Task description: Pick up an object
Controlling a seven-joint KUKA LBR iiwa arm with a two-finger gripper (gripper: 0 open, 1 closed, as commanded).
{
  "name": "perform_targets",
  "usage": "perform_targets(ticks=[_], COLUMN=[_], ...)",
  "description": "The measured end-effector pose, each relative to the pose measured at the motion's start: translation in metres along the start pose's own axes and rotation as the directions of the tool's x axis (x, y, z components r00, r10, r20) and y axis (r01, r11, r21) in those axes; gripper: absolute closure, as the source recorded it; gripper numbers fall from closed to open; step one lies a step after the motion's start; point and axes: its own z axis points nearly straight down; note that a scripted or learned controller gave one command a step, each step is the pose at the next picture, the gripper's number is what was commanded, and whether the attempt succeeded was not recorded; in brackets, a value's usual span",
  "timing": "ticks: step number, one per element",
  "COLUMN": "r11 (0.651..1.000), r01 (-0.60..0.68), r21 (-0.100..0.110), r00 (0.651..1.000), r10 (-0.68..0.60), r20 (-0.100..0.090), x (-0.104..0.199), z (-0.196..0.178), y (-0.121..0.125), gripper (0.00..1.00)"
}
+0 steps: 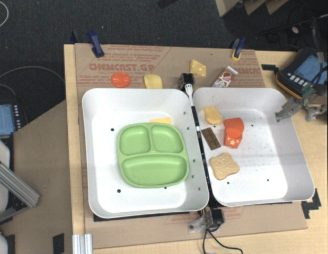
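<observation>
The right bin (pixel 280 157) holds a red block (pixel 233 132), a brown bar (pixel 210 137), a slice of toy toast (pixel 223 165) and a pale yellow piece (pixel 212 115), all in its left half. In the left bin (pixel 97 142) lies a green divided plate (pixel 151 155) with a yellow slice (pixel 161 121) at its far rim. My gripper (pixel 297 108) hangs at the right bin's far right rim, well away from the objects, with nothing seen in it.
On the cardboard behind the bins lie an orange toy (pixel 120 79), a yellow toy (pixel 152 81), a cheese wedge (pixel 197 67), a black item (pixel 186 80) and a small carton (pixel 224 78). Blue clamps (pixel 95 44) (pixel 237 47) hold the board's far edge.
</observation>
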Motion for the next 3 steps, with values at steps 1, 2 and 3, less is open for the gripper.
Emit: perform_targets(ticks=[1, 2, 3], r11=[1.0, 1.0, 1.0], r01=[0.012, -0.003, -0.002], r21=[0.004, 0.007, -0.004], r00=[1.0, 1.0, 1.0], r10=[-0.012, 0.003, 0.002], r20=[-0.006, -0.001, 0.002], x=[0.115, 0.089, 0.089], z=[0.038, 0.17, 0.153], y=[0.032, 0.019, 0.022], gripper=[0.0, 0.0, 1.0])
